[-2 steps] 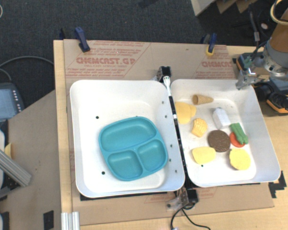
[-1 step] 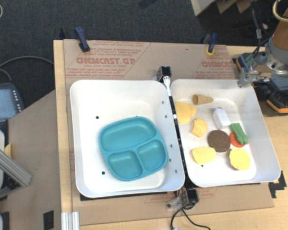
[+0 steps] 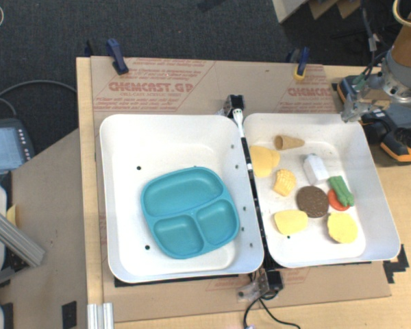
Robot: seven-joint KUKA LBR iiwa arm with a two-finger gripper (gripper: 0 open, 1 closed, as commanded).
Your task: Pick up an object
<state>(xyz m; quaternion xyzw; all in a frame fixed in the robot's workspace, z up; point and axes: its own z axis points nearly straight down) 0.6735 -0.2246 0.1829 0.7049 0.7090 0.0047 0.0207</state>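
Arm [image 3: 404, 60] sits past the right bin's [image 3: 377, 184] far-right corner, gripper [image 3: 348, 108] just outside the rim; its opening can't be told. 9 food toys [image 3: 312, 201] lie in that bin.

Two shallow white bins [image 3: 123, 142] of smooth plastic, teal divided tray [image 3: 189, 211] of satin plastic, brown printed cardboard sheet [image 3: 192, 81], matt
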